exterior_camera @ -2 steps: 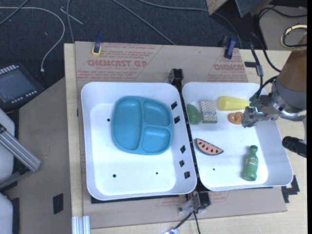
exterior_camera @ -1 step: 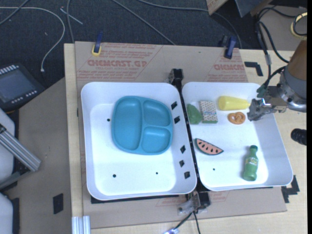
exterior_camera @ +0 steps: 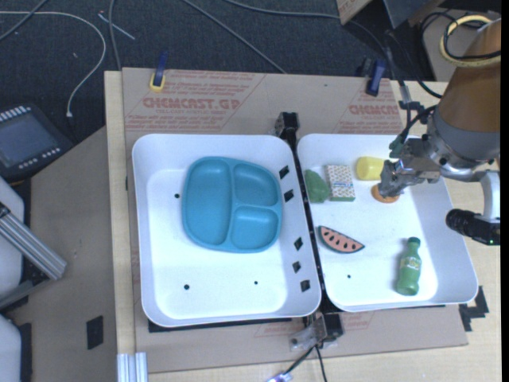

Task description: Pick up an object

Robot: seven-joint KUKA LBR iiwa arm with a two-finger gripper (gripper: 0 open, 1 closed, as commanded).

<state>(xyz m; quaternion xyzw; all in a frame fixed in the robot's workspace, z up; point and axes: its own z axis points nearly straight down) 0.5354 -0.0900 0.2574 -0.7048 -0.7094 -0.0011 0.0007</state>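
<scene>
The right bin (exterior_camera: 445,293) holds a green bottle (exterior_camera: 409,267), a watermelon slice (exterior_camera: 340,239), a patterned box (exterior_camera: 340,181), a green leafy piece (exterior_camera: 316,186), a yellow lemon-like object (exterior_camera: 368,167) and an orange disc (exterior_camera: 387,197). My gripper (exterior_camera: 389,188) hangs low at the bin's back, directly over the orange disc and just right of the yellow object. Its fingertips point down onto the disc, which peeks out beneath them.
The left bin (exterior_camera: 159,277) carries a blue divided plate (exterior_camera: 232,204). Black clips run along the divider (exterior_camera: 300,213) between the bins. Clamps sit on the cardboard at the back, and cables lie on the dark floor beyond.
</scene>
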